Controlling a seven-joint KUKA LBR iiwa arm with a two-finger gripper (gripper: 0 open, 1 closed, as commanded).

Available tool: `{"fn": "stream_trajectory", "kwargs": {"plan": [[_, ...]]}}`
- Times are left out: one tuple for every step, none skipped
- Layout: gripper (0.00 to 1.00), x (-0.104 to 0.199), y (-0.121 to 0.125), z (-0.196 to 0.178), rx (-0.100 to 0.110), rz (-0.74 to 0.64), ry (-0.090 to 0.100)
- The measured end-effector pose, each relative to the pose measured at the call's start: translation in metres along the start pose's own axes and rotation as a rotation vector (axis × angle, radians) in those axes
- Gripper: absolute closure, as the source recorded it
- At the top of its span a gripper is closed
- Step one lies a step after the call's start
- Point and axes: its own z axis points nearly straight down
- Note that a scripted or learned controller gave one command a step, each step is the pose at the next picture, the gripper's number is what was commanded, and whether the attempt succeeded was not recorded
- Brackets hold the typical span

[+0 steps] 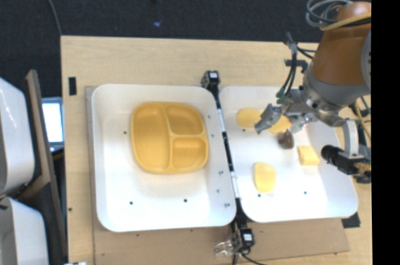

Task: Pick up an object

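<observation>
My gripper [282,122] hangs over the back part of the right bin [331,204], with its two grey fingers spread open. A pale yellow piece [247,117] lies just left of the left fingertip [265,122]. A bit of yellow [282,126] shows in the gap between the fingers; I cannot tell whether they touch it. A small brown lump [286,140] sits right below the gripper. A yellow block [308,155] lies to its right, and another yellow piece [264,177] rests nearer the front.
The left bin [112,195] holds a yellow divided plate [169,136]. A raised divider [224,145] runs between the bins. The arm's grey and orange body [340,64] and a black fitting [340,159] overhang the right bin's right side.
</observation>
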Motion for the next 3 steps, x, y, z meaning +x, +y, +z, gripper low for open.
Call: {"fn": "stream_trajectory", "kwargs": {"plan": [[0.0,0.0,0.001,-0.003,-0.006,-0.001,0.0],[0.0,-0.001,0.002,0.06,0.0,0.0,0.0],[0.0,-0.007,0.009,0.107,-0.002,0.0,-0.001]]}}
